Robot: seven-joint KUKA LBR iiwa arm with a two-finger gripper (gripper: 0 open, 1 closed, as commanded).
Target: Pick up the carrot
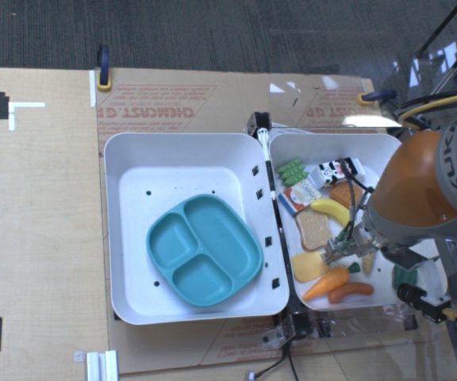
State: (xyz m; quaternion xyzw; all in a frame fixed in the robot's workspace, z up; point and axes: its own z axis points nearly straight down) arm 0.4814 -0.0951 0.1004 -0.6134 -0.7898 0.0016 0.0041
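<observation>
White plastic bins sit side by side on the wooden bench [38,252]. The left bin [121,213] contains a teal divided plate [205,249] with three compartments, lying flat and turned at an angle to the bin walls.

The right bin [288,145] contains a cluster of toy food. The carrot [325,283] lies near the bin's front wall, orange, with its thick end toward the right and its point toward the left. Touching it on the front side is a darker orange-red sausage-shaped piece [350,292]. A yellow cheese wedge [308,266] sits just beside the carrot on the left. Behind these lie a slice of bread [314,229], a banana [329,208] and a green leafy item [290,171] near the rear left corner. A black-and-white item [338,168] lies at the rear of the bin.

The arm [415,185] enters from the right, its orange band over the right bin. The gripper [346,247] hangs above the bin floor, just behind the carrot's thick end and close to the bread. Jaw opening cannot be determined; the fingertips are small and cluttered against the items below. No item is seen between the fingers. The carrot rests on the bin floor.
</observation>
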